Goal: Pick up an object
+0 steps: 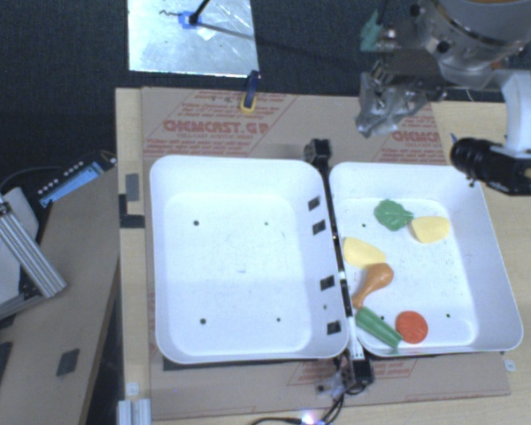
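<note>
**Approach not yet begun**

The left bin (239, 255) is bare. The right bin (487, 264) holds toy foods, among them a yellow piece (363, 251). The hand (385, 113) hovers above the bins' far rim, grip state unclear; next, descend over one item.

The bench (128, 264) bore a printed cardboard sheet (221, 127), on which two white bins lay side by side, the left bin (173, 264) touching the right bin (491, 273) along the middle.
</note>
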`<action>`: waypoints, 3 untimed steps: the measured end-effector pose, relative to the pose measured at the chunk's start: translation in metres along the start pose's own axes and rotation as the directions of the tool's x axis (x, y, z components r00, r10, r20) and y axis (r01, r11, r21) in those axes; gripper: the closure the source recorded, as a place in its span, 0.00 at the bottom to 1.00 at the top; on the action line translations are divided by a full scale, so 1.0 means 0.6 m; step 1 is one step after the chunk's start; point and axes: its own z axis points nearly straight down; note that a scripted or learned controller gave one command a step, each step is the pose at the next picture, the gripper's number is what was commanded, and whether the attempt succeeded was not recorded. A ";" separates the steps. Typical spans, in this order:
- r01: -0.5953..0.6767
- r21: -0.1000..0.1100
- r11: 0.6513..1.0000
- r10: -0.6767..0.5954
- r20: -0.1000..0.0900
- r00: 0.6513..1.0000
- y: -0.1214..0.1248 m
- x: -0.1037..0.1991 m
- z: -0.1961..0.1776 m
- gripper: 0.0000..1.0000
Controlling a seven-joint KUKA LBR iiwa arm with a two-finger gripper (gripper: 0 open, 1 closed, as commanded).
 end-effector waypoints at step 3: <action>-0.006 0.019 1.000 0.006 0.002 1.000 -0.050 -0.234 0.477 1.00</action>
